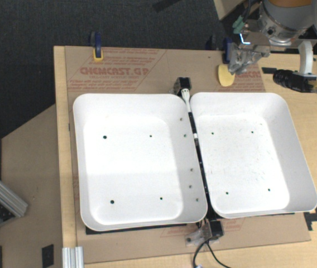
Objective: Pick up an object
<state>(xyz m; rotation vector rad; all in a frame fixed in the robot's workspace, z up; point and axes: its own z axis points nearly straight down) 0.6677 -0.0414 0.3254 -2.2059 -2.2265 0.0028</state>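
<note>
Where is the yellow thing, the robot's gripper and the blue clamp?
yellow object [226, 76]: camera view, middle of its pale body.
gripper [238, 67]: camera view, between its fingertips.
blue clamp [96, 39]: camera view, on its blue top.

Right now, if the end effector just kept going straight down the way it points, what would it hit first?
Probably the small yellow object lying on the brown board behind the right bin. The end effector hangs just above it, though depth is hard to judge from this slant.
</note>
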